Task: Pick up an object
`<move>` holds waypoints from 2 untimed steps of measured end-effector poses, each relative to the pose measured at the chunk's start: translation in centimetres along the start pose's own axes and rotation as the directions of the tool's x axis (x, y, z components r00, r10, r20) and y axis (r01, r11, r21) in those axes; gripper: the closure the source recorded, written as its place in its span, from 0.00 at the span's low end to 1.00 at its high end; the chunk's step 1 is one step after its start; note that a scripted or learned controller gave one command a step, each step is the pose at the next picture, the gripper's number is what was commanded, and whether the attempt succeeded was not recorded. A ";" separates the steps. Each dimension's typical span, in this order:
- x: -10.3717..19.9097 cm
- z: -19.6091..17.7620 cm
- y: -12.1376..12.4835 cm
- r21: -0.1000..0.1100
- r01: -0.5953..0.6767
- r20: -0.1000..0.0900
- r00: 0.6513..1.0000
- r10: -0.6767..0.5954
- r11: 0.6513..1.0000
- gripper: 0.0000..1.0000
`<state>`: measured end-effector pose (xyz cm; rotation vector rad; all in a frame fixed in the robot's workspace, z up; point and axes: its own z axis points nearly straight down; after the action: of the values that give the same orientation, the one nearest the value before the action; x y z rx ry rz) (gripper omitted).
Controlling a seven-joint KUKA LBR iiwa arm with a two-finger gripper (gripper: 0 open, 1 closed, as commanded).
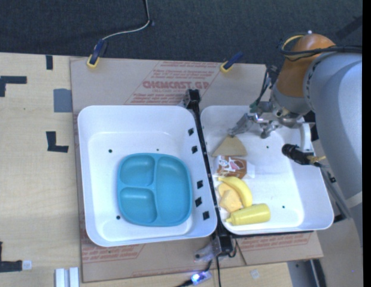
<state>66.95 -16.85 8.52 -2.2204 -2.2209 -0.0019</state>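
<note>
My gripper (pixel 251 130) hangs over the back of the right bin (pixel 305 211), open, with nothing between its fingers. Just below and left of it lies a tan wedge (pixel 231 146). Further toward the front, along the bin's left side, are a small wrapped snack (pixel 233 167), a yellow banana (pixel 238 190) over an orange piece (pixel 228 202), and a yellow bottle (pixel 250 214) lying on its side. The gripper touches none of them.
The left bin (pixel 93 154) holds a blue divided plate (pixel 154 189). A black divider (pixel 201 154) runs between the bins. The grey arm with its orange band (pixel 302 61) fills the right side. A black part (pixel 294 153) of the arm hangs over the right bin.
</note>
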 end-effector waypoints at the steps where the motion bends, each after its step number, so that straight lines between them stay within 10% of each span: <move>1: 4.4 -0.2 -4.3 -0.006 0.002 0.002 1.000 -0.002 1.000 0.00; 2: 4.3 -0.9 -4.3 -0.002 0.003 0.003 1.000 -0.003 1.000 1.00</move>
<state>62.66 -12.57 9.41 -2.2197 -2.2262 -0.0012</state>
